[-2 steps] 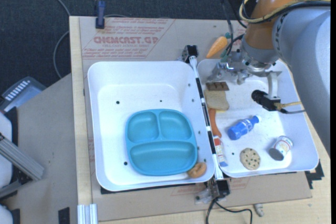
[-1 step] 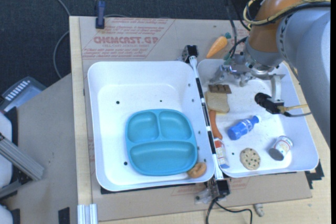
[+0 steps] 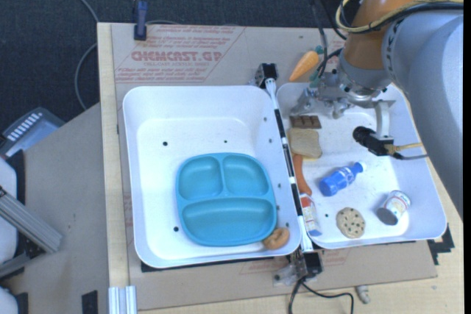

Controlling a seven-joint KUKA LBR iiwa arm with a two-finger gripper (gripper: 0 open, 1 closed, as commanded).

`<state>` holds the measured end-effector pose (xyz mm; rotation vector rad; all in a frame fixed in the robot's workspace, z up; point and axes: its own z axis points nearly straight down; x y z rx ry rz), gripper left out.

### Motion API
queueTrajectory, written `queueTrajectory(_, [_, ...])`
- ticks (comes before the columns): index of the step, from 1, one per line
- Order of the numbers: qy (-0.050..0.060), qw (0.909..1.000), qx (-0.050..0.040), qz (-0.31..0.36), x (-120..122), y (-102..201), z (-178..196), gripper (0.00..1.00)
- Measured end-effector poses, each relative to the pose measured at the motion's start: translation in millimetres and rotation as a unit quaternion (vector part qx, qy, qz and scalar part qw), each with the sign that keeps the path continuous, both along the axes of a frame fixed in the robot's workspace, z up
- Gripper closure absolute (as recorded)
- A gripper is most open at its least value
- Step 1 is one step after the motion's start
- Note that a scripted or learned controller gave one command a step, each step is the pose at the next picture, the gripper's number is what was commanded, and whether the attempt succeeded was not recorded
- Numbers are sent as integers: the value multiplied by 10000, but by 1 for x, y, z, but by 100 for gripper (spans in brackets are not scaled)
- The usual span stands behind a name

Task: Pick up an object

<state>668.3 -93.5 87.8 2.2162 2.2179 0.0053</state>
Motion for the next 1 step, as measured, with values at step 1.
queueTrajectory(1, [-5,10000,6,-5,-8,0,0,0])
